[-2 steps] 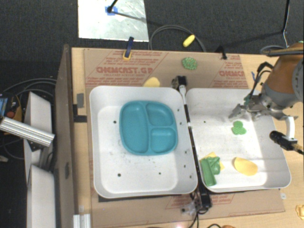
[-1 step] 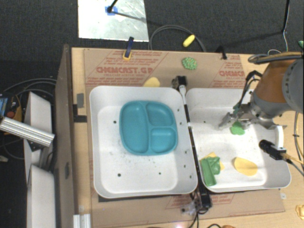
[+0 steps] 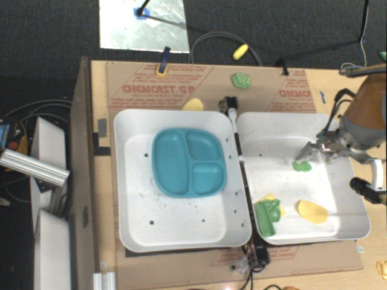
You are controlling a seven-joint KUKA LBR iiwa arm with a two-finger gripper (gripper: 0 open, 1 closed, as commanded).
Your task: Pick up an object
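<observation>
In the right bin (image 3: 284, 132) lie a small green piece (image 3: 303, 167), a yellow oval piece (image 3: 312, 211) and a green leafy piece (image 3: 268, 214) with a bit of yellow beside it. My gripper (image 3: 307, 154) reaches in from the right and hangs low over the bin, its tip just above and touching or nearly touching the small green piece. Whether that piece is gripped cannot be made out. The left bin (image 3: 133, 132) holds a blue divided plate (image 3: 188, 162).
Behind the bins, on the cardboard, sit a green bumpy ball (image 3: 241, 80), a yellow piece (image 3: 193, 104) and a blue-and-yellow clamp (image 3: 163, 65). A yellow item (image 3: 240, 52) lies on the floor by a cable. A black divider (image 3: 239, 162) runs between the bins.
</observation>
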